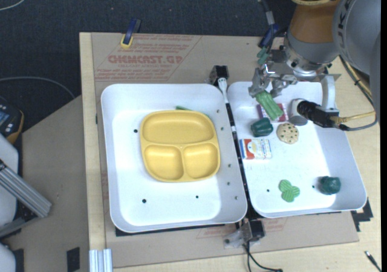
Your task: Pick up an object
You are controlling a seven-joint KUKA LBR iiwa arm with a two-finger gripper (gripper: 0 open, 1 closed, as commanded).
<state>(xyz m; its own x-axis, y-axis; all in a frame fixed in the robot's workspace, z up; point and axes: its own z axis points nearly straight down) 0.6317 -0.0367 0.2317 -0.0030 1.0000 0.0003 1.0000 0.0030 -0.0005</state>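
Your arm (338, 11) cut off at top and right edges. Green sliver (183, 108) mostly hidden behind yellow tray (179, 144) (what it is, you can't tell). Print on small card (255, 148) too small to read.

One fixed camera looks down at a slant on both white bins (115, 144), set well back.

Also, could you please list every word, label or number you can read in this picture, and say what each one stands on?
"CHEMCAST GP": red print on the brown protective sheet under the bins; the smaller red lines below it are too blurred to read.
Small card with red and blue print in the right bin: too small to read.
Nothing else legible.
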